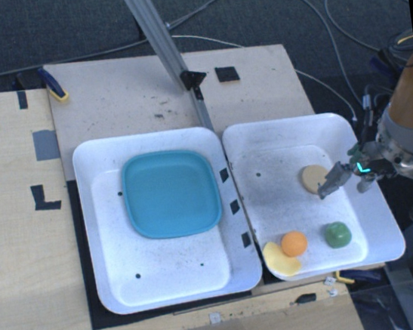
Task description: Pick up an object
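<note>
While the grey arm's jaws (338, 178) hang over the right white bin (270, 182), just beside the flat tan disc (313, 177), I cannot tell their state. Approach seems underway; next needs a descent. Nearby lie a smooth orange ball (294, 243), a green rounded block (337, 234) and a pale yellow piece (279, 261).

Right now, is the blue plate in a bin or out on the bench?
In a bin. The blue plate lies flat inside the left bin, with the bin's white rim showing all around it.
</note>
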